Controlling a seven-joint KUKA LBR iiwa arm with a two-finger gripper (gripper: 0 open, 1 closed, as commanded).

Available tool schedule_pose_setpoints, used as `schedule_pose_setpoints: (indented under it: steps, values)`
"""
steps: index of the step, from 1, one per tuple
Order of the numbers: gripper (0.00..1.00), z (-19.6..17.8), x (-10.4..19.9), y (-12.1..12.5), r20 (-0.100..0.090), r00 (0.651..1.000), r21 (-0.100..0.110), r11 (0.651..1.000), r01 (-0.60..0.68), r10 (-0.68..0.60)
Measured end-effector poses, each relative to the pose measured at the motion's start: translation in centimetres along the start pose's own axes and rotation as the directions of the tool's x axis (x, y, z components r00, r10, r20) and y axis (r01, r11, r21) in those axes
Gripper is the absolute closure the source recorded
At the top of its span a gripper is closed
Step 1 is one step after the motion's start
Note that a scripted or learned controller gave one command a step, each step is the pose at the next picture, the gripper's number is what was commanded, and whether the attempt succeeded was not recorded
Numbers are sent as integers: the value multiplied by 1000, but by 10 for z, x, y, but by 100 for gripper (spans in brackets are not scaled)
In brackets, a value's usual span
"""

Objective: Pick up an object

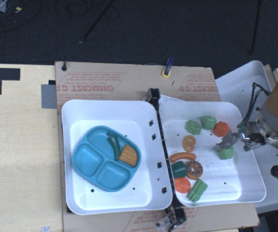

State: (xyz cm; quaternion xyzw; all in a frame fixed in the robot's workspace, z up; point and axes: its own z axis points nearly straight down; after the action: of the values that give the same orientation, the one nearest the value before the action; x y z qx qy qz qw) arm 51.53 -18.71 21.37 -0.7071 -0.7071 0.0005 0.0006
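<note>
Camera view: the grey two-finger gripper (227, 143) is reaching in from the right over the right-hand shallow white bin (252, 185), low at its right side.
Jaws: they are standing open, the fingers spread and pointing left, with nothing between them.
Nearest object: a small light-green rounded plastic toy (226, 152) is lying just beside the jaws on their near side; I cannot tell whether a finger is touching it.
Other candidates: a red rounded toy (221, 128) is sitting just beyond the jaws, with a green rounded toy (208, 122) and a knobbly green broccoli-like toy (193, 126) to its left.
Left half of that bin: an orange pretzel-shaped toy (189, 142), an orange sausage toy (182, 156), a dark green block (179, 168), a brown sprinkled doughnut toy (194, 168), a red tomato slice toy (182, 184) and a green ridged vegetable toy (197, 190) are lying bunched together.
Left bin: the other white bin (81, 197) is holding a blue sectioned plastic plate (88, 157) with a dark green pod (114, 144) and a tan waffle piece (128, 155) on it.
Desk: both bins are resting on brown cardboard (105, 83) over the pale wooden desk (18, 149).
Doing it well: the light-green toy looks the likeliest target, so the jaws should be centring over it with a finger on either side, dropping low before closing so the round shape is not squirting out.
</note>
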Motion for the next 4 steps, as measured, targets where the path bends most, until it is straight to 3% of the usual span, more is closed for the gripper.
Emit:
schedule_pose_setpoints:
  steps: [2,3,4]
  values:
    - [0,99,13,-6,-3,1000,5,1000,-1,1]
    - [0,127,14,-5,0,1000,0,1000,0,0]
    - [100,116,13,-6,-2,1000,1,1000,-4,4]
